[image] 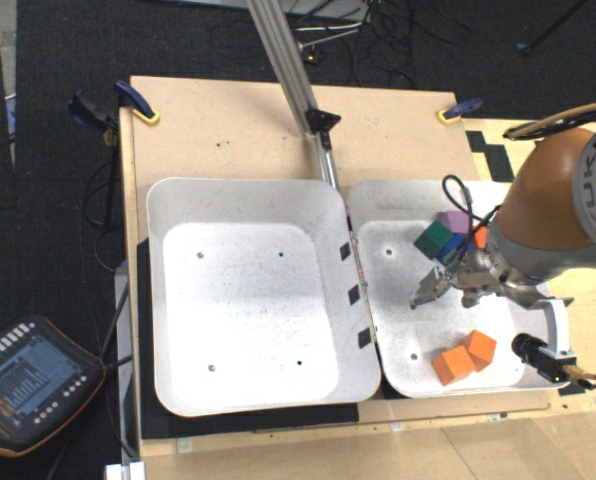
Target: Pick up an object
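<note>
Arm reaching in from right, wrist bent low, fingers angled down-left, slightly parted.

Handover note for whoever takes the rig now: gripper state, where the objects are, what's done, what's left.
Gripper: low inside the right bin, near its middle; whether the jaws are open or shut cannot be told, and nothing shows between them.
Objects, all in the right bin: green block and purple block at the far side, beside the arm; two orange blocks touching each other at the near side.
Left bin: no objects seen in it.
Done: arm is down in the bin.
Left: grasp and lift an object.
</note>
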Controlling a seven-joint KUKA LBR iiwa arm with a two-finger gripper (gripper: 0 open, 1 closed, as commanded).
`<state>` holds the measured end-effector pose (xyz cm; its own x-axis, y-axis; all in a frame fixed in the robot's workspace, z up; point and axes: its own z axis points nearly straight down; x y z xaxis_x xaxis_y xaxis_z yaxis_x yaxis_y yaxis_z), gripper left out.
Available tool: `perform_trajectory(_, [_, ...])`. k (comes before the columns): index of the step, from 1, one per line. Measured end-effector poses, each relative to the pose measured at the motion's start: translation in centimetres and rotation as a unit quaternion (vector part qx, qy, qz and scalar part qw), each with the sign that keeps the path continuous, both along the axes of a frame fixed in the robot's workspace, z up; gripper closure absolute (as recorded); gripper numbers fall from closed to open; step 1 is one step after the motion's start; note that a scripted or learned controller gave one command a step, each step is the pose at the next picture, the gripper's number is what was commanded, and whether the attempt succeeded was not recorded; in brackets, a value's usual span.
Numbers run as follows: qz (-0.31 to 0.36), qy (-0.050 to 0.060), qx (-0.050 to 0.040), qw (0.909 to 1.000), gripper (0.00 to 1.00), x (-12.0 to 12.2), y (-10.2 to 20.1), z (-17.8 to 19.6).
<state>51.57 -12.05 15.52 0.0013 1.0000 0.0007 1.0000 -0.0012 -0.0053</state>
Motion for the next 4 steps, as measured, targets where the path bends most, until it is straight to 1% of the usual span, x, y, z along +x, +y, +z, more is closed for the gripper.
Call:
perform_trajectory(1, [0.000,0.000,0.0002,1.0000,0.00,-0.1,0.1,-5.4])
perform_trajectory(2, [0.000,-0.003,-0.0004,1.0000,1.00,0.1,0.0,-4.0])
perform_trajectory(3, [0.002,-0.005,-0.0010,1.0000,1.00,-0.2,0.2,0.3])
perform_trajectory(4, [0.002,-0.007,-0.0013,1.0000,1.00,-0.4,0.0,6.6])
